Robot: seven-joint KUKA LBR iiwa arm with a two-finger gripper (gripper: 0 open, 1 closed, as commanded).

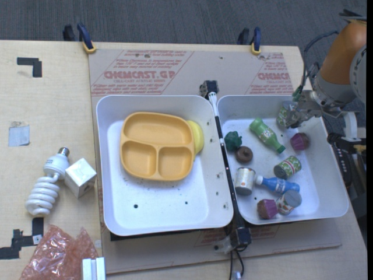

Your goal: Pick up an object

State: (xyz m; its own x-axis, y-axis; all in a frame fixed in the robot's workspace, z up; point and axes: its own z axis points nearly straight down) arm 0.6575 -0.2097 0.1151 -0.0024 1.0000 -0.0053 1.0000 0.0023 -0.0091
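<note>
At 6 o'clock in the right bin (326,206) we log toy bottles and cans, the green bottle (267,135) mid-bin. At 1 o'clock the gripper (289,116) hovers over the rim; its opening we cannot tell.

The arm (341,63) is grey with a glossy orange band; dark cables loop beside it.

I see two glossy, smooth white plastic bins (111,174), a matt yellow plastic divided tray (156,146), a printed brown paper sheet (145,69), and the pale wood-grain tabletop (41,115).
</note>
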